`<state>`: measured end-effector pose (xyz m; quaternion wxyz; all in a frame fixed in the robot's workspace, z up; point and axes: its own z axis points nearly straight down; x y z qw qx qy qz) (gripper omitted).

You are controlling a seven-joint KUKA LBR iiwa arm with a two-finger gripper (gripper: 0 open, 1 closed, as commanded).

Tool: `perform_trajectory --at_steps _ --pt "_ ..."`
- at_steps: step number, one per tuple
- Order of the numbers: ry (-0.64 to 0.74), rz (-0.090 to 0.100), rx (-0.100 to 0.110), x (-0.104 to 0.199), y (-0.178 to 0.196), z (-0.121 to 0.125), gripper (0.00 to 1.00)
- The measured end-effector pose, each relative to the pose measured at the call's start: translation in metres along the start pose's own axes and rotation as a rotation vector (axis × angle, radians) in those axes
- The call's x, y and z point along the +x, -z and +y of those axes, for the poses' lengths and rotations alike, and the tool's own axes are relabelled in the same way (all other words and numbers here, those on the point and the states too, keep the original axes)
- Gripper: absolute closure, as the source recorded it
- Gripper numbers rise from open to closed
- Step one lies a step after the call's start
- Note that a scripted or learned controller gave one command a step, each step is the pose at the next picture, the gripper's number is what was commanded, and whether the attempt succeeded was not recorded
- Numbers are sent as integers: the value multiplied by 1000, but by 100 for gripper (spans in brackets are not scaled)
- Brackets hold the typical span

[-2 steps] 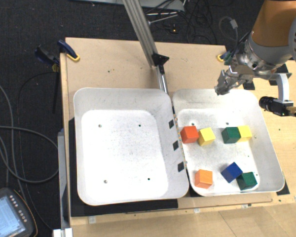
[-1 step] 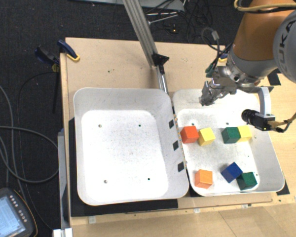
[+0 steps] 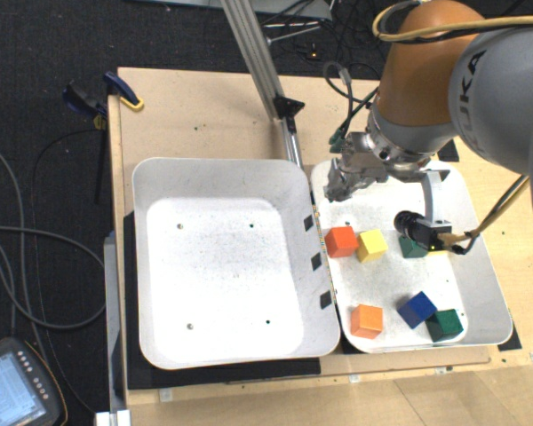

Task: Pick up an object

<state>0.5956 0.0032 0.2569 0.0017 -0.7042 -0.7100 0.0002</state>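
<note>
The right bin (image 3: 481,278) holds several small blocks: a red-orange cube (image 3: 340,240), a yellow cube (image 3: 371,245) touching it, a dark green block (image 3: 413,248), an orange cube (image 3: 366,319), a blue cube (image 3: 417,309) and a second green block (image 3: 444,324). My gripper (image 3: 344,183) hangs over the bin's far left corner, above and behind the red-orange cube. No block is seen in it. The grey arm with its orange band (image 3: 426,56) covers the bin's far edge.
The left bin (image 3: 144,238) lies beside the right one, sharing a rim line with black clips (image 3: 313,238). A slanted metal pole (image 3: 256,51) rises behind the bins. A blue-and-yellow clamp (image 3: 115,91) sits at the bench's far left corner.
</note>
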Motion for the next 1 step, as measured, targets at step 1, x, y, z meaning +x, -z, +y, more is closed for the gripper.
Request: perform_trajectory --at_steps 1 --pt "-2 -1 0 39 -9 -17 100"
